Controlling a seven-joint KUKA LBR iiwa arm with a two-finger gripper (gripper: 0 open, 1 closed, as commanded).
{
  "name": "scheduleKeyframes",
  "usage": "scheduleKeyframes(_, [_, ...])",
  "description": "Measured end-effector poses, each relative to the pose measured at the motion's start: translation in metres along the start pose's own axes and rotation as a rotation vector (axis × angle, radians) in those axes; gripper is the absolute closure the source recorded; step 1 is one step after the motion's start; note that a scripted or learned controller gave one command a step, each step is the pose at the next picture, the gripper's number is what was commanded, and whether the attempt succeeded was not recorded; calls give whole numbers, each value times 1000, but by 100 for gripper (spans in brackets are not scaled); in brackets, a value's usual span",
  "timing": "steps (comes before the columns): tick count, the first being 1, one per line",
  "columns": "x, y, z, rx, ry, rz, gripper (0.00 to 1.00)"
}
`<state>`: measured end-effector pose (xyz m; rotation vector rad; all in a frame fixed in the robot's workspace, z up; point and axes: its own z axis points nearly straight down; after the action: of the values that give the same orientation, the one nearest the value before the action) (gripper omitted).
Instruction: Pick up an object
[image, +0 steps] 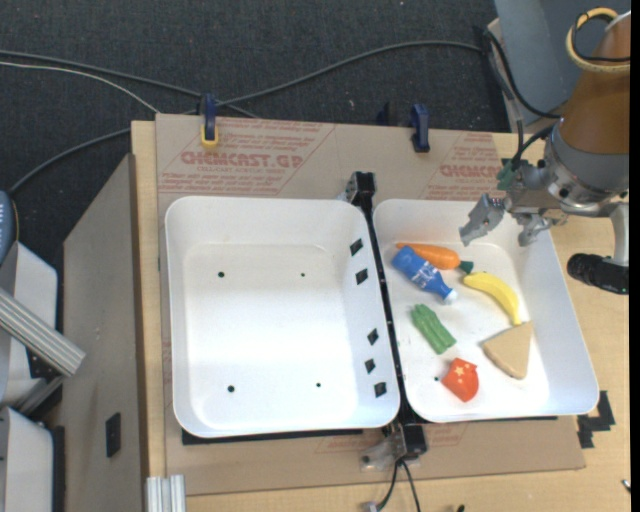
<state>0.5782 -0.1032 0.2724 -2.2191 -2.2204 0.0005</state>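
Above the far rim of the right bin (560, 300) we see the end effector (505, 228), with its two grey fingers spread apart and nothing between them. One finger (480, 220) slants down toward the bin's far left part; the other (530, 232) sits close to the wrist and is harder to read. The arm (600, 110) comes in from the right, and its upper part is cut off by the top and right edges, so we can only follow the orange band and the grey housing beneath it.

Inside the right bin lie six small things. An orange carrot (430, 255) rests near the far side, touching a blue bottle (422, 274) whose white cap points toward the near right. A yellow banana (495, 293) lies just to the right of them, its green tip near the carrot's end. A green vegetable (432, 327), too small for us to name, sits near the divider between the bins. A tan wedge (510, 352) lies near the right wall, and a red piece (461, 380) with a green spot lies close to the near rim.

Beside it, the left bin (190, 300) shows a few dark dots on its floor. Both bins rest on a cardboard sheet (300, 150) clamped to the bench (610, 350).
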Motion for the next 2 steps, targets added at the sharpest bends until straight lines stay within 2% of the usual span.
scheduleKeyframes(1, [-16,42,152,-14,-4,1,0])
scheduleKeyframes(2, [-14,48,181,-17,-6,1,0])
